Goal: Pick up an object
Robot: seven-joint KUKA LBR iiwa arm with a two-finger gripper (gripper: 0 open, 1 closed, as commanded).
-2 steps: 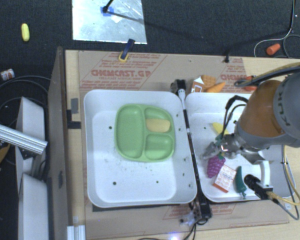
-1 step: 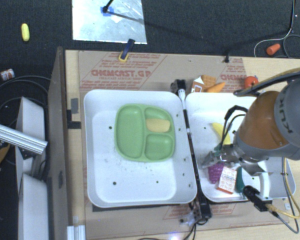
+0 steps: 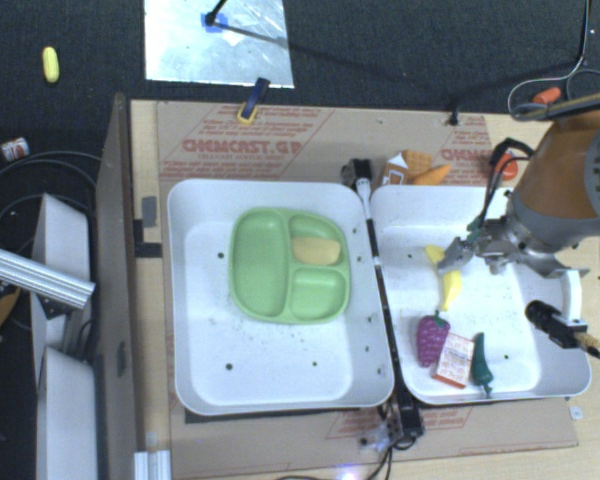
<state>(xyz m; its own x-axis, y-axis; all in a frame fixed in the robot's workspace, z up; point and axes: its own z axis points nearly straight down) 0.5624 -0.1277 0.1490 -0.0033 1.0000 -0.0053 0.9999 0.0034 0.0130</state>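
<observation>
Right of centre, over the right bin (image 3: 560,373), my hand (image 3: 458,256) hovers near a yellow banana (image 3: 448,286); grip state unclear. Next: descend, close.

Place: a robotics lab or test cell.
Rig: a grey and orange arm (image 3: 570,183) reaches over two white bins (image 3: 210,368) set side by side on a cardboard-covered tabletop (image 3: 310,133).
Surroundings: loose black cables (image 3: 20,203) and an aluminium rail (image 3: 35,276) lie off the tabletop's left edge, on dark carpet (image 3: 60,18).
</observation>
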